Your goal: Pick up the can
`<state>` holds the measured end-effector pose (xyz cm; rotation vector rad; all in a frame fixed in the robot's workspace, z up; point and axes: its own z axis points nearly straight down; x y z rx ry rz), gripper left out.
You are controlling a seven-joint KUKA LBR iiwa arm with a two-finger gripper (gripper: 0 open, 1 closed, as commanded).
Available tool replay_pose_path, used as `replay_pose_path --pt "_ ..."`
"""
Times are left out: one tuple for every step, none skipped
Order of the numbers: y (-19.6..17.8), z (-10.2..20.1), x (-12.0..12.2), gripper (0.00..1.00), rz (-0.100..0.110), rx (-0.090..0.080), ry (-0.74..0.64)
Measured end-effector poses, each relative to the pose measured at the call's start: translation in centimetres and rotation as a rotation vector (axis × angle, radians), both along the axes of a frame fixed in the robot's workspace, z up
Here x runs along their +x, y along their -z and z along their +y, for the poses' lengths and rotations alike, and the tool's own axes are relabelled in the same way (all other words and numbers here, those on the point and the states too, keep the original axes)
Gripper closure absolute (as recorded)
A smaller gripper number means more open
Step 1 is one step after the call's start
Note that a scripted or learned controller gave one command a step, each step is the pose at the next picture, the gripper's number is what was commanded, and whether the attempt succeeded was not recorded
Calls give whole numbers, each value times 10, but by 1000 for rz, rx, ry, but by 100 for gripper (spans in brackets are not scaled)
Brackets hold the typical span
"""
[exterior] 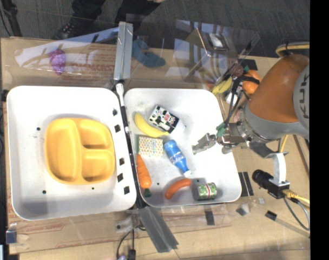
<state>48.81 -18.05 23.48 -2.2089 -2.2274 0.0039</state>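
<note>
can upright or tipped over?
Tipped. The can lies on its side in the right bin, its green label facing up, next to the sausage.

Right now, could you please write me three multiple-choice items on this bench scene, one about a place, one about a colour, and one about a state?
1. Where does the can lie?
A. in the yellow tray
B. near the front edge of the right bin
C. on the bench outside both bins

2. What colour is the divided tray in the left bin?
A. yellow
B. blue
C. green

3. How does the claw stand to the can?
A. clamped on it
B. pressing it flat
C. apart from it, above the bin, nothing between its fingers

Answers: 1 B, the can rests beside the sausage at the right bin's front. 2 A, the tray is plainly yellow. 3 C, bare bin floor separates claw and can.
</note>
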Motion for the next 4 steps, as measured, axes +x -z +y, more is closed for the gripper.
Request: replay_pose_path --pt "119 -22 19 0 -30 -7 99" --pt "125 -24 -10 0 -5 1 10" --pt "116 -25 -9 100 -3 0 7" --pt "16 99 28 100 -2 -1 253"
